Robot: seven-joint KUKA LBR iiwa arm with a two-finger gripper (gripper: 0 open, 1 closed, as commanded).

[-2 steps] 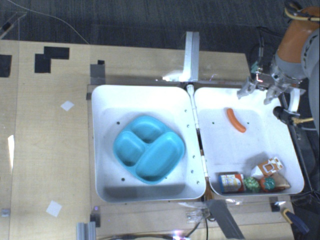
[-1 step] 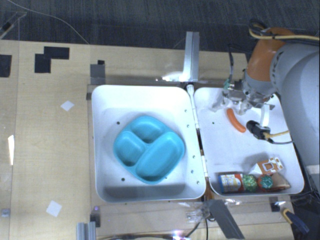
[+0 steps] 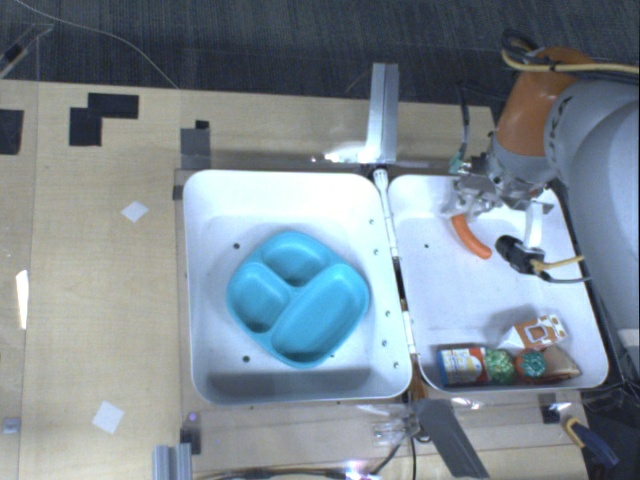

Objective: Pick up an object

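The orange carrot-like stick [image 3: 472, 235] lies in the right bin [image 3: 440, 308], up near its far wall — and the gripper [image 3: 478, 200] sits right at its upper end, perhaps touching it. Whether the claw is open or closed on it, I cannot tell from this angle. So by my reading the pick is at the grasp stage — nothing lifted yet. The arm [image 3: 560, 108] reaches in from the right, wrist bent down toward the bin. The can [image 3: 461, 364] waits at the near wall; the blue divided plate [image 3: 297, 295] fills the left bin [image 3: 205, 268].
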